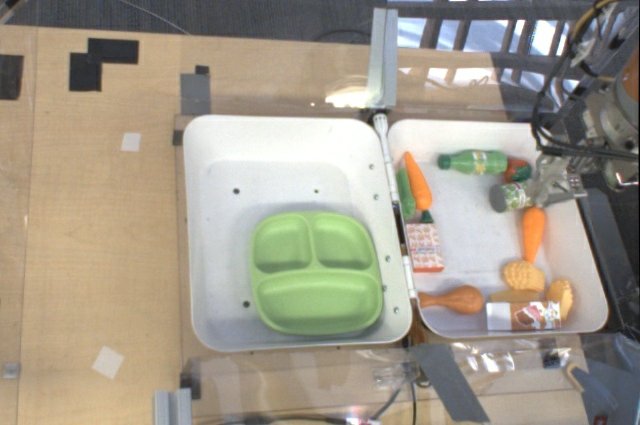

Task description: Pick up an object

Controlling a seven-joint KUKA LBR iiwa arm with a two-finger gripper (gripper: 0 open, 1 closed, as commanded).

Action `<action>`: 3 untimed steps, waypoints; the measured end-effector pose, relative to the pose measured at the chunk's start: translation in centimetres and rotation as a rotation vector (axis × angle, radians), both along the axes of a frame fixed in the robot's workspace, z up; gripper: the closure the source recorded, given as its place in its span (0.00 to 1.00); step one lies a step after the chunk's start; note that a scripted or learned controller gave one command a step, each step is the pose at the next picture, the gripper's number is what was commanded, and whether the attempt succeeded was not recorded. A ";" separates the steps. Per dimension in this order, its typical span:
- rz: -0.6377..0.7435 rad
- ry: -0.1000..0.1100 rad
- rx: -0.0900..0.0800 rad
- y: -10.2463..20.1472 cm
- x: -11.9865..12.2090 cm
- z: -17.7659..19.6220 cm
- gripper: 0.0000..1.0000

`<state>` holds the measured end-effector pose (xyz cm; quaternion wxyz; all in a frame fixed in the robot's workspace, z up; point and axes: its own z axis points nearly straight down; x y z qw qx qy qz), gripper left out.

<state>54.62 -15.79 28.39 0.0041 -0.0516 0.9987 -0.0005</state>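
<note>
Gripper (pixel 553 181) is hanging over the upper right corner of the right bin (pixel 470 135), and we are finding its fingers too blurred among the cabling to say whether they are parted or closed, so we are recording no grasp. We are noting a small can (pixel 508 197) lying just beside it to the left, an orange carrot (pixel 534 233) just below, and a green bottle (pixel 473 162) near the bin's upper wall. We are judging the can or the carrot the likeliest pick, being nearest. For a sound attempt we are advising a descent centred on one item alone, fingers straddling the carrot's narrow width rather than its length, and keeping clear of the bin wall at right. We are flagging the can as apt to roll. Left bin (pixel 215 213) is holding a green tray (pixel 316 273), well apart.
</note>
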 end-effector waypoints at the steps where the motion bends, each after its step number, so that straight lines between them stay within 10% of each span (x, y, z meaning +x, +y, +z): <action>1: 0.210 -0.001 -0.002 -2.7 4.0 -0.7 1.00; 3: 0.211 -0.021 -0.006 -2.5 4.5 1.7 1.00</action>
